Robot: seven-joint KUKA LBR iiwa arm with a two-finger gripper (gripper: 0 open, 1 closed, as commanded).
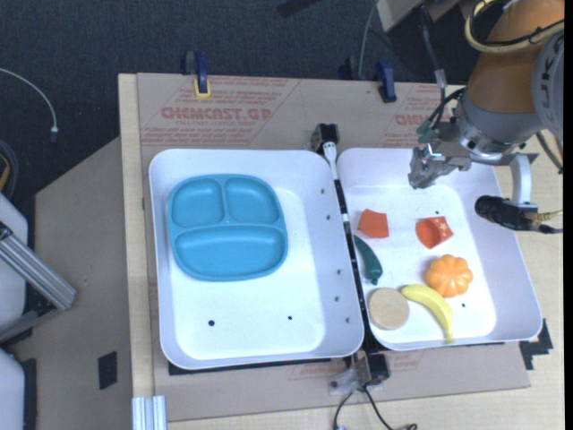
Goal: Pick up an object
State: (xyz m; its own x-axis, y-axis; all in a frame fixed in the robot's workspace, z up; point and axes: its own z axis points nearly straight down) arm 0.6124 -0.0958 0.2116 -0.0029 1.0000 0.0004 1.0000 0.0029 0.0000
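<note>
Toys in the right bin (501, 267) look light and stiff; the red block (373, 224), mid-frame, offers flat sides. Hand (428, 173) hovers upper right, holding nothing; its spread can't be told.

Blue divided plate (229, 227) sits in left white bin (309, 321), toward bin's 10 o'clock side; three compartments, two small at 12 o'clock, one long at 6 o'clock

Brown board (269, 106) with red print lies under both bins

Blue clamp (199, 72) grips board edge at 11 o'clock, second blue clamp (385, 77) at 1 o'clock

Dark carpet (89, 25) surrounds bench

White cable (40, 106) curls on carpet at 9 o'clock
</note>
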